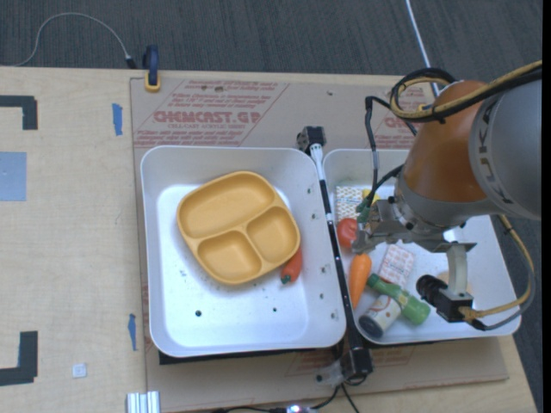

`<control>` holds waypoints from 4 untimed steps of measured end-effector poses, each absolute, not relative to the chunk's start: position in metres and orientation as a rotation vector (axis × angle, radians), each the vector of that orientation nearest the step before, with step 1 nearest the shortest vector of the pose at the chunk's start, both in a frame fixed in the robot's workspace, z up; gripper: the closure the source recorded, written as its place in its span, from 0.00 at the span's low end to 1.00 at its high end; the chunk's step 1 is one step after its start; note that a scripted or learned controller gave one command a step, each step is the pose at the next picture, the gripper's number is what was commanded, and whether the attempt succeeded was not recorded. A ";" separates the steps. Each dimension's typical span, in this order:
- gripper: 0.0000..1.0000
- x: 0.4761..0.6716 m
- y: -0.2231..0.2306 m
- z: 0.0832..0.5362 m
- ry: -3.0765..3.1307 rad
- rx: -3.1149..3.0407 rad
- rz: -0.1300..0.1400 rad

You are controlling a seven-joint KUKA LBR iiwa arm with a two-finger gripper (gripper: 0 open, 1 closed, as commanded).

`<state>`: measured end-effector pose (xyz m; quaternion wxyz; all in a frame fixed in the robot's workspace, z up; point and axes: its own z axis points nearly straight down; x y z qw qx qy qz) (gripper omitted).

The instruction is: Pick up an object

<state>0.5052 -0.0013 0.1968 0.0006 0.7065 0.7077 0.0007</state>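
While the arm (469, 157) reaches in from the right, bent low over the right bin (508, 321), you see its gripper (372, 224) at that bin's left side; you cannot tell how its jaws stand. Two white bins sit side by side. One orange carrot (359, 277) lies just nearer than the gripper, long axis running near-far, its tip pointing near. One yellow divided plate (238, 226) fills the left bin (228, 334).

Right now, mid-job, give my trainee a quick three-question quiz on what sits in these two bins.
1. True or false: the yellow divided plate lies in the left bin.
2. How many compartments does that plate have?
3. Which lies in the right bin below the arm? A) carrot B) spoon C) cup

Key: 1 true; 2 three; 3 A.
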 end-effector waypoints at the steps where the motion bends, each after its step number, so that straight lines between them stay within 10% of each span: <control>1: 1.00 0.479 -0.072 0.185 2.222 2.222 -0.001; 2: 0.00 0.480 -0.071 0.185 2.223 2.222 0.000; 3: 0.00 0.483 -0.101 0.098 2.219 2.216 0.012; 4: 1.00 0.485 -0.102 0.109 2.213 2.213 0.016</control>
